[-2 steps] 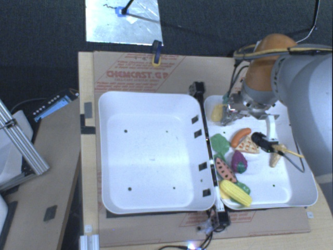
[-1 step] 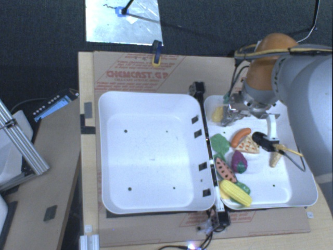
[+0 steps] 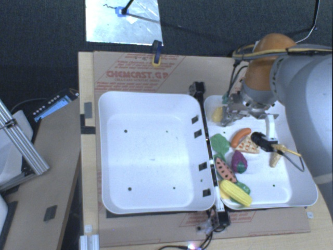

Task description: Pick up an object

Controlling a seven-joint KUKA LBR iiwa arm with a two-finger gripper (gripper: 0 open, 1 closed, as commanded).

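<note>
While I am watching the overhead camera, the gripper (image 3: pixel 227 117) is hanging low over the far corner of the right bin (image 3: pixel 299 191), just beside a small yellow piece (image 3: pixel 218 113); I cannot tell whether anything is in its grasp.

The toy foods are lying clustered along the bin's left wall: a green leafy piece (image 3: pixel 220 142), an orange sausage (image 3: pixel 240 136), a pizza slice (image 3: pixel 249 147), a purple eggplant (image 3: pixel 239 161), a watermelon slice (image 3: pixel 225 169) and a corn cob (image 3: pixel 236 192).

I am judging these as light, stiff and rather slippery plastic. The sausage is looking like the best candidate: I would be closing across its narrow middle. The left bin (image 3: pixel 151 150) is sitting alongside on the bench (image 3: pixel 135 69).
</note>
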